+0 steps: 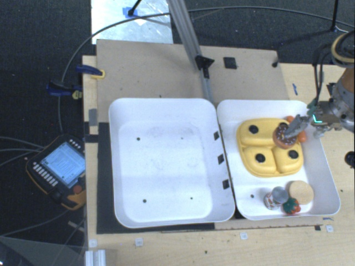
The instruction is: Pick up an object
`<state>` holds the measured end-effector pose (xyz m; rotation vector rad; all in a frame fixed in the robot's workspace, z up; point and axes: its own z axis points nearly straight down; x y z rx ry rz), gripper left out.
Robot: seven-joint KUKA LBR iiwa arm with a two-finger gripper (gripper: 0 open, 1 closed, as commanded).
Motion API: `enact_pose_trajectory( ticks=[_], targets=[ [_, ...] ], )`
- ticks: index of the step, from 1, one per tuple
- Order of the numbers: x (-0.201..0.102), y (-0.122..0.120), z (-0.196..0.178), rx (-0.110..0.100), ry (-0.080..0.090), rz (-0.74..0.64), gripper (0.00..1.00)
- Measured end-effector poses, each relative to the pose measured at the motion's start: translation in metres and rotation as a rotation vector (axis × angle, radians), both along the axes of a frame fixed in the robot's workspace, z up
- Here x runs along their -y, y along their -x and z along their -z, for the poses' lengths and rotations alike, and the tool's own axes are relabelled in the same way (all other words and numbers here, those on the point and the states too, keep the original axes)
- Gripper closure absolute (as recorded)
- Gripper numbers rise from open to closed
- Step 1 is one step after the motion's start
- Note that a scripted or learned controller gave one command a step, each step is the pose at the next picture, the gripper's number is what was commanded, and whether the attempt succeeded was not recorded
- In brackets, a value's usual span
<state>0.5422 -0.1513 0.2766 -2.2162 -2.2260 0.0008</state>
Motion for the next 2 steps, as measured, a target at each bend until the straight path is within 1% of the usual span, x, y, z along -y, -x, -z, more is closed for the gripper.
enact_pose_trajectory(
  ticks=[1,2],
  targets=[
    [0.000,-0.001,-0.001,0.002,0.000,0.000,0.00],
    [-0.001,-0.009,0.057,-0.002,0.000,0.002,0.00]
  ],
)
